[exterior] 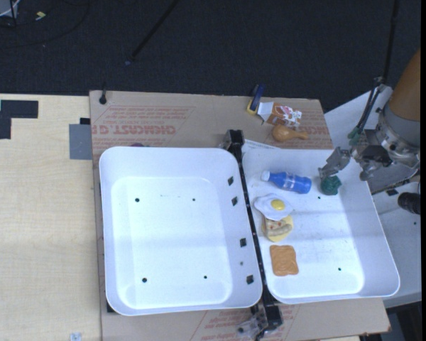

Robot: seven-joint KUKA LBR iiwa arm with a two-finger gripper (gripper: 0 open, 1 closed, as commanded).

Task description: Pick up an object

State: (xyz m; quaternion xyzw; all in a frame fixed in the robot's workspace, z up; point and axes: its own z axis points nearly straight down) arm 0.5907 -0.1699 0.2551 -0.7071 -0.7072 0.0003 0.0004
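The right bin (383, 261) holds a blue bottle (288, 182) lying on its side, a fried-egg toy (274, 206) resting on a yellowish piece (277, 227), a brown toast slice (284, 260) and a small dark green object (331, 185). My gripper (346, 172) hovers over the bin's far right corner, open, with its fingers spread. Its left finger (332, 163) stands just above the green object. Nothing sits between the fingers.
The left bin (110, 190) lies beside the right one, with a black clip strip (243, 212) between them. Behind the bins on the cardboard lie a brown pear-shaped item (285, 133), a red-white packet (287, 113) and a blue-yellow tool (255, 100).
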